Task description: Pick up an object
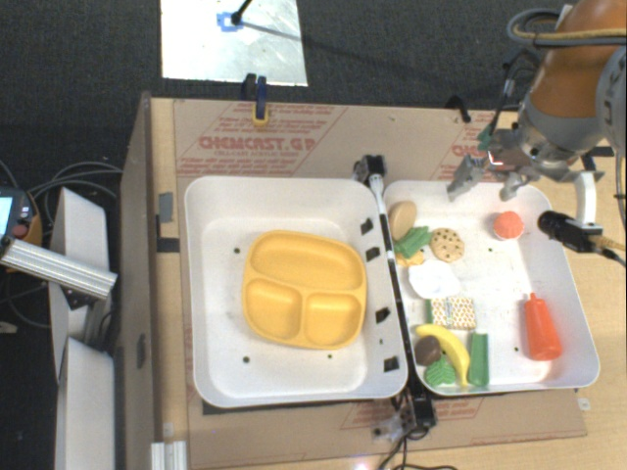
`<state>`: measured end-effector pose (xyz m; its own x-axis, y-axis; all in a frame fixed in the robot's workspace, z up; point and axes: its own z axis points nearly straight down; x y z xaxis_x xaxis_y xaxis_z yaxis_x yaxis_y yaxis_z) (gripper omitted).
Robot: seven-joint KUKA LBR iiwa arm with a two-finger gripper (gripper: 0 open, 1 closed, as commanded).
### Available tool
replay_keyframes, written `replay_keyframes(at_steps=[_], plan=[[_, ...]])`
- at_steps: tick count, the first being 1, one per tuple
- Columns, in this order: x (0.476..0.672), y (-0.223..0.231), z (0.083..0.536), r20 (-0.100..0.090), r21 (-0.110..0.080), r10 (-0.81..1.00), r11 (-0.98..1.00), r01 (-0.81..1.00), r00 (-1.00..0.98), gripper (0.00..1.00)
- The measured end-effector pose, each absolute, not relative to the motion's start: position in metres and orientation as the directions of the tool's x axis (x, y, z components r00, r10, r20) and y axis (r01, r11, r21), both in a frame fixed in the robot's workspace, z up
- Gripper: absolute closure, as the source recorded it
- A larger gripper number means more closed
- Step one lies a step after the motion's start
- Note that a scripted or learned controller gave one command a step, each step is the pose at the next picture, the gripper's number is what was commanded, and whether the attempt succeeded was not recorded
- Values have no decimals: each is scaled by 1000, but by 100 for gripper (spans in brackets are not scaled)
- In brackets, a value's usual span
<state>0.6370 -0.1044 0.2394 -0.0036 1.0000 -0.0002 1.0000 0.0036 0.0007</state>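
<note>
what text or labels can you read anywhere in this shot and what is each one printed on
"CHEMCAST GP" in red, printed large on the brown protective sheet above the left bin.
The same red print repeats by the sheet's upper right corner, cut off by the gripper; only the first letters show.
Smaller red lines above and below the big print: too small to read.
No readable text on the yellow tray, the food items or the orange bottle.

One fixed overhead camera looks slantwise down on both bins (294, 189).

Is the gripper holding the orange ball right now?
No. The gripper hangs open above the right bin's far edge; the orange ball lies apart on the floor.
</note>
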Motion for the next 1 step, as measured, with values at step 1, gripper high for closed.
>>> replay_keyframes(at_steps=[1], plan=[[648, -159, 217, -3, 2, 1000, -2, 1000, 2, 0]])
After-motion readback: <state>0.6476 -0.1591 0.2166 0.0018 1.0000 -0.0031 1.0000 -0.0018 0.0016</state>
